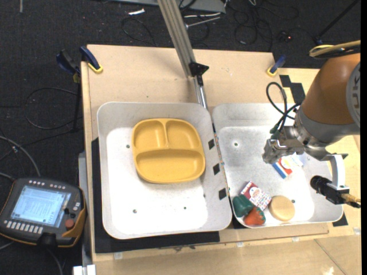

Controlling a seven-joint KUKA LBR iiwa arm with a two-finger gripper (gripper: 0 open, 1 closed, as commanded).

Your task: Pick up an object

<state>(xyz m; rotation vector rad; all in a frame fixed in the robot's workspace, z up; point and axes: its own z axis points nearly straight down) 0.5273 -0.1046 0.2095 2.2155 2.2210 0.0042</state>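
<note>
In the right bin [241, 128] my gripper [276, 153] hangs low, just left of a small white, blue and red packet [286, 166] that lies partly under the wrist. Toward the bin's front corner sit a red and white carton [256, 195], a red and green pepper [251, 214] and a round tan bun [282, 208], all close together. The gripper stands well behind these three, and I see nothing held in it.
A yellow divided plate [168, 150] lies in the left bin [114, 211]. A grey metal pole [180, 33] slants down to the seam between the bins. A teach pendant [40, 211] rests off the bench at the lower left. A black fitting [327, 189] sticks out by the right bin's rim.
</note>
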